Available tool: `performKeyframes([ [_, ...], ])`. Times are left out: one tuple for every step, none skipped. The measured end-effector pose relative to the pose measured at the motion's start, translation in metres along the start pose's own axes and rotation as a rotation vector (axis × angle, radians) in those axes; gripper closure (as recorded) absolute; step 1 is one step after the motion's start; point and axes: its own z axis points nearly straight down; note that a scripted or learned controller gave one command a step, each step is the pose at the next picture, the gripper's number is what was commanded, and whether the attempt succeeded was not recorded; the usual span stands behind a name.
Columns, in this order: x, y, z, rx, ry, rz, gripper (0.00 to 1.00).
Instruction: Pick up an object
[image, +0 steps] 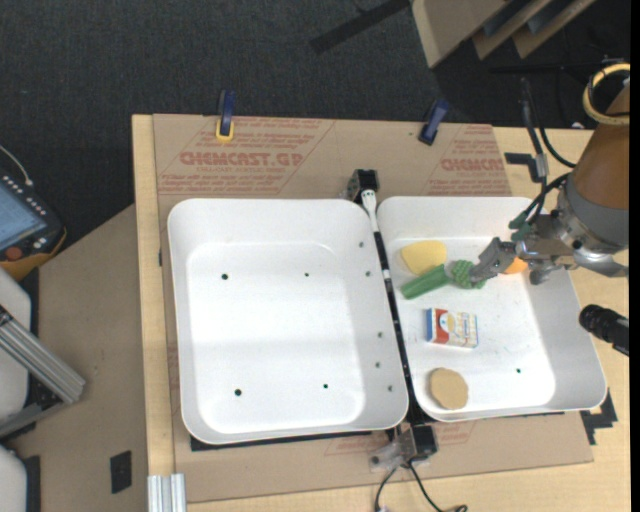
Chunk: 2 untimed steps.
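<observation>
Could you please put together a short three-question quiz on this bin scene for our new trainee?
1. True or false: the green brush lies in the left bin.
2. Which item in the right bin lies nearest the camera-side rim? A) yellow sponge B) small carton C) round tan disc
3. Fill in: the pincer sits at the brush's ______ end, left or right as the camera sees it.

Key
1. False; it lies in the right bin.
2. C
3. right
</observation>
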Motion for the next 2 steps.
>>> performKeyframes([
  [0.089, -0.049, 0.058, 0.011, 0.005, -0.007, 0.00],
  [0.021, 0.058, 0.049, -0.010, -0.005, 0.003, 0.00],
])
